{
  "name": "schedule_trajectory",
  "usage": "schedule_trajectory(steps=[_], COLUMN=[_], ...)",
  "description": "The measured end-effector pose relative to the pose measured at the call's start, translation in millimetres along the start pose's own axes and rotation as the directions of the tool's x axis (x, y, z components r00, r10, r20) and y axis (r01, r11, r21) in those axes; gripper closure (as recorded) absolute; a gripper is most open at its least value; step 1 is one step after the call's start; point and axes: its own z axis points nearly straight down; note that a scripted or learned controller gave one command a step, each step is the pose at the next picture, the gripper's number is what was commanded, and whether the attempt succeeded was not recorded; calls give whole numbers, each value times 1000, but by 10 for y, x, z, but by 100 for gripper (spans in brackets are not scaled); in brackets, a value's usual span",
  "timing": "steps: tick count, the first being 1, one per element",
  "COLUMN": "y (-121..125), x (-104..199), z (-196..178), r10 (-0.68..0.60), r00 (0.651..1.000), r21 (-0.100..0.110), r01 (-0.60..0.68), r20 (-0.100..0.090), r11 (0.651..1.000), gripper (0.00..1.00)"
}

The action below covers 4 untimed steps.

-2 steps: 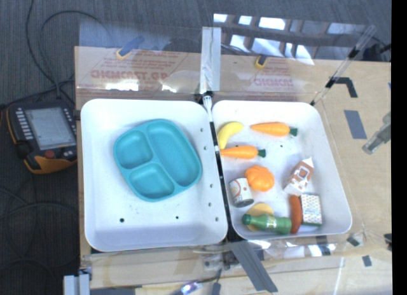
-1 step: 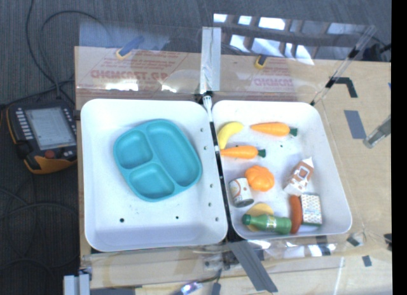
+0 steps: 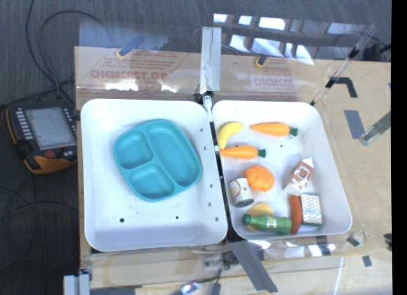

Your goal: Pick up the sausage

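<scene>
The sausage (image 3: 296, 213) is a short red-brown link lying near the front right corner of the right bin (image 3: 331, 154). Its long axis runs front to back. A small patterned box (image 3: 311, 209) touches its right side. A green bottle (image 3: 267, 224) lies on its side with its cap end against the sausage's lower left. A small white and orange carton (image 3: 300, 176) stands just behind the sausage.
The right bin also holds a banana (image 3: 229, 133), two carrots (image 3: 272, 128) (image 3: 240, 152), an orange (image 3: 259, 177), a small can (image 3: 240, 192) and a yellowish piece (image 3: 261, 210). In the left bin (image 3: 102, 217) lies a blue divided plate (image 3: 157, 158). A control pendant (image 3: 41, 131) sits off the bench at left.
</scene>
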Motion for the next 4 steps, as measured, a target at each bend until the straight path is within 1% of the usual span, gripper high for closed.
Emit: schedule_trajectory(steps=[1,2,3,4], y=[-49,-34,-33,-39], x=[-65,-70,-70,-61], z=[-1,-104,-104,-3], r10=[-165,-167,-167,-65], r00=[986,986,986,998], r21=[1,0,0,0], r01=[165,167,167,65], r20=[1,6,6,0], r11=[986,986,986,998], gripper=[0,100,0,0])
